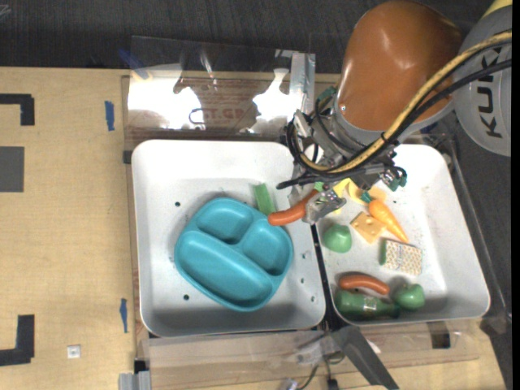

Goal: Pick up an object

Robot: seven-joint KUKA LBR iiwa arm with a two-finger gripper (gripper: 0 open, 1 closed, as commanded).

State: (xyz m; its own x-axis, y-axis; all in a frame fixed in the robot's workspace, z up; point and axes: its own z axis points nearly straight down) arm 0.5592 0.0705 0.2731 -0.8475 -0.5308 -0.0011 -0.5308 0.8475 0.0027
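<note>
Grasp step: the hand (pixel 318 204) hangs low over the divide between the bins, beside an orange toy sausage (pixel 288 214). Finger spacing cannot be told. The next move likely calls for a verified lift.

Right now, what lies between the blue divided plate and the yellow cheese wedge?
In the camera view, between the blue divided plate and the yellow cheese wedge lie the bins' rims and a small green apple.

Left bin (pixel 154 218): divided tray (pixel 231 252) at centre; sausage (pixel 286 214) by right wall.
Right bin (pixel 455 242): carrot (pixel 383 214), cracker (pixel 401 257) at centre; bottle (pixel 375 301) along front edge.
</note>
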